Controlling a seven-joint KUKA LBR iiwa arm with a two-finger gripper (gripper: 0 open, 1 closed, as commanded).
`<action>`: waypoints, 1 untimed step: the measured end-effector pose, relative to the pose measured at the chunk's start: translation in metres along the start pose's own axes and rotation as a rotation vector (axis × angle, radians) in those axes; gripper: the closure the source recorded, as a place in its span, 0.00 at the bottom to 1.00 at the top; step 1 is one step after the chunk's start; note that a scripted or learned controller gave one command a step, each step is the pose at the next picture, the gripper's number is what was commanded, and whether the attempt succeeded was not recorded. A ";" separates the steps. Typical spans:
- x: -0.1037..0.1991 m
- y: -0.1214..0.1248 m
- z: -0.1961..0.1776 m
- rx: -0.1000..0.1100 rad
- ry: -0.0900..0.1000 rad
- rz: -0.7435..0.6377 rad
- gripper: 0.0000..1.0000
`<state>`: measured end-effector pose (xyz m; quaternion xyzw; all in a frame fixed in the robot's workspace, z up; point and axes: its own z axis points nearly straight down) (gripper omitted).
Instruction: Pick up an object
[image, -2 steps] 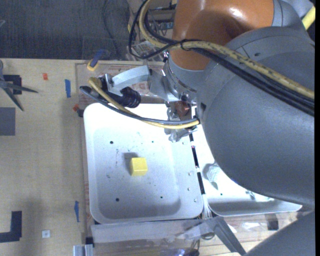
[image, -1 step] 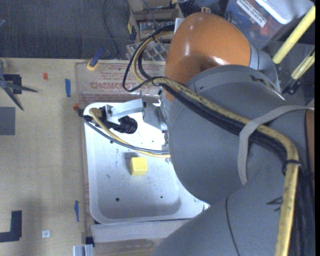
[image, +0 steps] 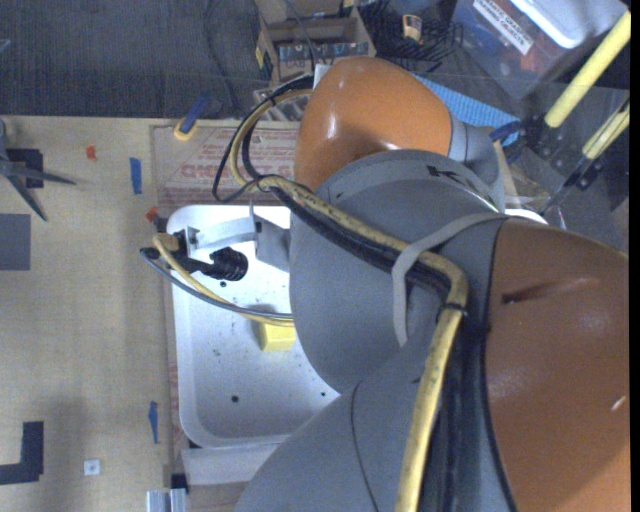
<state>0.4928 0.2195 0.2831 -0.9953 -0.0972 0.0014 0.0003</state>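
Note:
A small yellow block (image: 271, 336) lies in the middle of the white bin (image: 205, 395), its right side covered by the grey arm. My gripper (image: 266, 268) hangs over the bin's far half, just above and behind the block, mostly hidden under the wrist. Nothing shows between the gripper and the block. A few small dark specks (image: 236, 400) dot the bin floor nearer the front.
The grey and orange arm (image: 420, 300) covers the right of the view and whatever lies under it. A bare wooden bench (image: 80, 330) runs along the left, with blue tape marks (image: 135, 175) and dark tools (image: 25, 170) at its far left.

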 end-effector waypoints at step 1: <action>0.020 0.006 0.168 0.001 -0.010 -0.156 1.00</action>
